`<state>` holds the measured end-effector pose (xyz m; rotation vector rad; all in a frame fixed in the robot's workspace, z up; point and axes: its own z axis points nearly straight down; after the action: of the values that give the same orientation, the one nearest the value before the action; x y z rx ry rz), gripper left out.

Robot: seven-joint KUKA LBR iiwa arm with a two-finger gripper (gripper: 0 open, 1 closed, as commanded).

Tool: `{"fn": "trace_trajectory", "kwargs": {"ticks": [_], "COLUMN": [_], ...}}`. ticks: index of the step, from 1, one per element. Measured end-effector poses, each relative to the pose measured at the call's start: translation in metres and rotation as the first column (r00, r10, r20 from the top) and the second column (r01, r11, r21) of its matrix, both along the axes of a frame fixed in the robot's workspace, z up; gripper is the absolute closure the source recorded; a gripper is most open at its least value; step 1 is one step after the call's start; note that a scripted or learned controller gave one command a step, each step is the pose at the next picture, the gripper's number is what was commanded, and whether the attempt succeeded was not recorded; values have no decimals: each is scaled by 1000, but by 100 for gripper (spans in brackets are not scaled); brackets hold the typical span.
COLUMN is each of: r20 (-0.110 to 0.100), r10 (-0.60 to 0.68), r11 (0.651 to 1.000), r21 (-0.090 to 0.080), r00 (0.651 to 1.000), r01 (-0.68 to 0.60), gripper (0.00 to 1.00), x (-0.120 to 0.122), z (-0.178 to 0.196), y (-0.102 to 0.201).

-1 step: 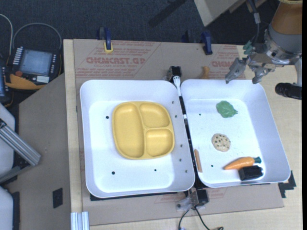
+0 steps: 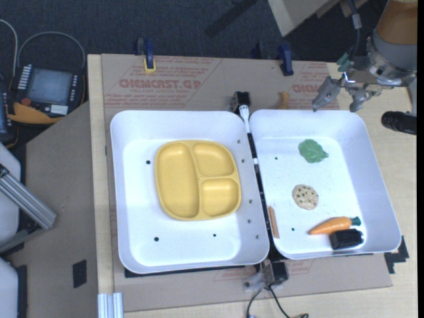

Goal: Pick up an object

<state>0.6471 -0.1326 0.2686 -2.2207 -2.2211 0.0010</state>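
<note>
The right bin (image 2: 371, 152) holds a green leafy piece (image 2: 312, 151), a round speckled cookie (image 2: 305, 196), an orange carrot (image 2: 331, 225) with a green tip, and a black block (image 2: 346, 239) at its front edge. My gripper (image 2: 341, 99) hangs above the far rim of the right bin, at the back right. Its two fingers (image 2: 323, 98) are spread apart with nothing between them. The green piece lies nearest to it, a short way toward the front.
The left bin (image 2: 129, 177) holds a yellow divided plate (image 2: 197, 178). A thin brown stick (image 2: 272, 221) lies against the right bin's left wall. Clamps sit at the bench's back edge. A pendant with a screen (image 2: 46, 88) rests at the far left.
</note>
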Motion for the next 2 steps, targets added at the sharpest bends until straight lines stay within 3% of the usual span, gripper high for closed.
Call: {"fn": "trace_trajectory", "kwargs": {"ticks": [2], "r20": [-6], "r10": [0], "r11": [1000], "r21": [1], "r00": [1000], "r01": [0], "gripper": [0], "x": [-2], "z": [-125], "y": [10]}}
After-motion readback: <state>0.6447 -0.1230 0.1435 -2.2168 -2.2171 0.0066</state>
